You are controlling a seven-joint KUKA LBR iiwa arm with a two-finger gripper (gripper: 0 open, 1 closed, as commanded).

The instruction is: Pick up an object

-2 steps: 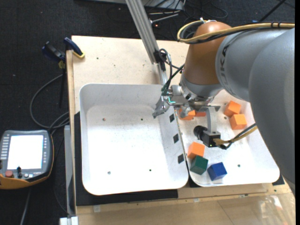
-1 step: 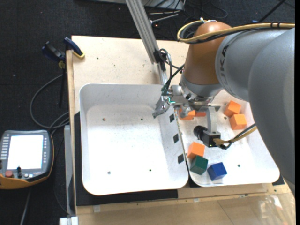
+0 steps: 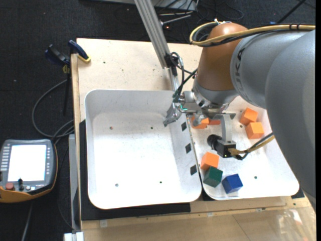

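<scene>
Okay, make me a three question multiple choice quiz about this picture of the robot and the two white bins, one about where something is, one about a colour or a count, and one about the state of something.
1. Where does the blue block lie?
A. in the left bin
B. in the right bin, near its front edge
C. on the bare bench behind the bins

2. What colour is the block touching the blue block's left side?
A. dark green
B. yellow
C. white

3. How does the teach pendant left of the bench look?
A. screen lit white
B. screen dark
C. lying face down

Answers:
1 B: the blue block sits inside the right bin, close to its front rim.
2 A: the green block is next to it, just below an orange block.
3 A: its screen faces up and glows white.
</scene>
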